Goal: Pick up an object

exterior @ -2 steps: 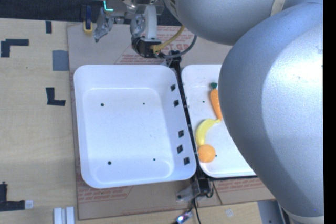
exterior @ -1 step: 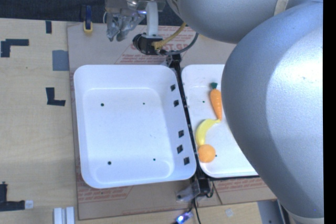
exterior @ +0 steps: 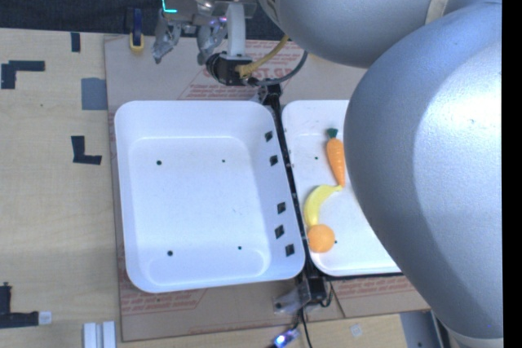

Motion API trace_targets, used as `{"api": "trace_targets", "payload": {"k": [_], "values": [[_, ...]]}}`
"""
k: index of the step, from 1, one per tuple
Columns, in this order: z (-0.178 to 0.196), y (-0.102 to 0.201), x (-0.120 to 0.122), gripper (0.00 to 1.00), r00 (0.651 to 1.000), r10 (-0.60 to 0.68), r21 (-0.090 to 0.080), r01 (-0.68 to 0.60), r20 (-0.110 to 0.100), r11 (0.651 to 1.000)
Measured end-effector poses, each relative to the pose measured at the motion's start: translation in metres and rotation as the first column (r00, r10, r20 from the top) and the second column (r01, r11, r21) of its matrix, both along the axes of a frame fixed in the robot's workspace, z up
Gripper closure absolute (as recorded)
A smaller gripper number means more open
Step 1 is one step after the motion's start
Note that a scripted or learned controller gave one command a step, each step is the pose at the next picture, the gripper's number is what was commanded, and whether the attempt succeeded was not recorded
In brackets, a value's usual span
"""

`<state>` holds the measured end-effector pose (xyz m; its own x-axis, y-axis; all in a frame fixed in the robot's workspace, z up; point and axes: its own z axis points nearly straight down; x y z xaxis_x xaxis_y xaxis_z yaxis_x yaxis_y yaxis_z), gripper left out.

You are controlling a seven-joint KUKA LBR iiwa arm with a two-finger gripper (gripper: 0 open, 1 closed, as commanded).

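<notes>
Orange carrot (exterior: 335,161) with green top, beside banana (exterior: 316,202)

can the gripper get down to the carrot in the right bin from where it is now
Probably yes. The gripper hangs beyond the far edge of the left bin, apart from the carrot, which lies uncovered in the right bin with the banana just below it. The arm's bulk overhangs that bin, though.

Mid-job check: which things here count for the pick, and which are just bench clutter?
For the pick:
carrot
banana
orange
right bin holding them
gripper, beyond the bins

Lying about:
left bin
black tape marks on the bench
yellow-handled clamp
</notes>
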<state>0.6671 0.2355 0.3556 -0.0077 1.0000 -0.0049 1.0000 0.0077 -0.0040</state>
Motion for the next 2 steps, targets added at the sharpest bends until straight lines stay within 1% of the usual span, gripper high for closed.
{"api": "trace_targets", "payload": {"k": [1,2], "values": [[0.0101,0.0005,-0.0001,1.00,1.000,0.002,-0.001,-0.002,0.000,1.000],[0.0095,0.0010,-0.0003,0.00,1.000,0.002,-0.001,-0.002,-0.001,1.000]]}}
